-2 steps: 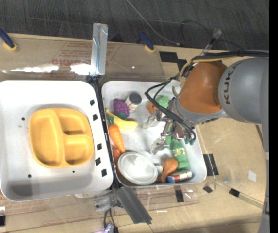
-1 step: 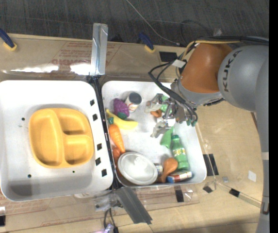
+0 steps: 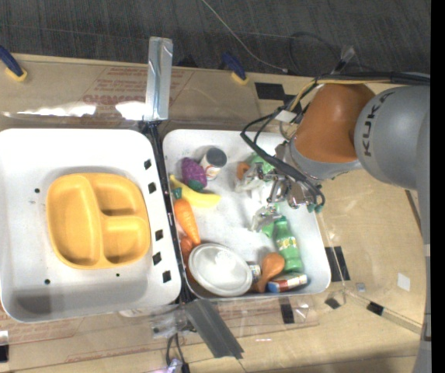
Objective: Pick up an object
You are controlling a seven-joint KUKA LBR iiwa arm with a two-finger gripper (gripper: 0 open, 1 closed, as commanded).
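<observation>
- We are watching the gripper [image 3: 272, 196] hanging low in the right bin [image 3: 315, 231], in its right half, with the orange-banded arm [image 3: 338, 127] reaching in from the right of the view.
- We cannot tell how the jaws are standing; the metal parts under the wrist are blurring into the clutter, and nothing is showing clearly between them.
- The green bottle [image 3: 286, 247] is lying just near of the gripper, along the bin's right wall; we are judging it the likeliest target, since it is closest.
- The other candidates are crowding the same bin: banana [image 3: 197, 196] and purple grapes [image 3: 193, 172] at the far left, carrot [image 3: 187, 220] along the left wall, white bowl [image 3: 220, 269] at the near side, brown drumstick [image 3: 270, 267] beside it.
- The left bin [image 3: 20, 278] is holding a yellow divided tray [image 3: 98, 218], well apart from the gripper.
- We are reckoning the pick not yet done: the packed items are leaving little room, so neighbours may get nudged.
</observation>
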